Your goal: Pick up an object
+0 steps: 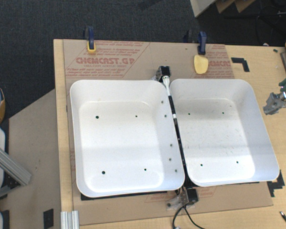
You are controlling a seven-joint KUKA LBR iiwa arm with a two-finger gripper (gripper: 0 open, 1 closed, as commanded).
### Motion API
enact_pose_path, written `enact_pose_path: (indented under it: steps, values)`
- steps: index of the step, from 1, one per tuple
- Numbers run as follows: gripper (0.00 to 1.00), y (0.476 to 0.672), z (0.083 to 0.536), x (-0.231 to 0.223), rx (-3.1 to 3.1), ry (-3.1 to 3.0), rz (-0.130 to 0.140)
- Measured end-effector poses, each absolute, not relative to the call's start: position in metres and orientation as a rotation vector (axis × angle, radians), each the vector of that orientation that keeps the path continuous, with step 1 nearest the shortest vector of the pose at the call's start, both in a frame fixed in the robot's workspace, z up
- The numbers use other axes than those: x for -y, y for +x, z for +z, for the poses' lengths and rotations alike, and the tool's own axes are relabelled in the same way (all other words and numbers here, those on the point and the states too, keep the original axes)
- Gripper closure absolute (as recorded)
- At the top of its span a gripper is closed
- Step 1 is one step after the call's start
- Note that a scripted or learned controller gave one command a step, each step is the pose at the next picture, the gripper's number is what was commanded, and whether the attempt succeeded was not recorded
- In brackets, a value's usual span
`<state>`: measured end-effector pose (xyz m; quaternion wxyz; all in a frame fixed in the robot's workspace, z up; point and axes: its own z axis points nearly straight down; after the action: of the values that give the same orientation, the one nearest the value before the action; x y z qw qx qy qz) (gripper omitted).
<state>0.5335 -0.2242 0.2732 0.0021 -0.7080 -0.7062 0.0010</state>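
Grey metal at the right edge, just beside the right bin (260,113), is taken to be the gripper (276,102); whether it is open or closed cannot be told. One yellow piece (200,64) is seen on the surface (271,66), just beyond that bin's far rim. It is judged small, light and rounded, best pinched across its width, though it may belong to a clamp. Two bins are counted, the left bin (76,128) included, and two blue clamps (201,38).

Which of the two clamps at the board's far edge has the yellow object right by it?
The right-hand clamp: the yellow object sits just below it. The left clamp has none.
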Motion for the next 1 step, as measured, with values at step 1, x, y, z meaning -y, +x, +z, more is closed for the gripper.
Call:
enact_pose_path:
  steps: [1]
  values:
    - [1.00,0.5251,0.2584,0.0926,2.230,-2.204,-0.001]
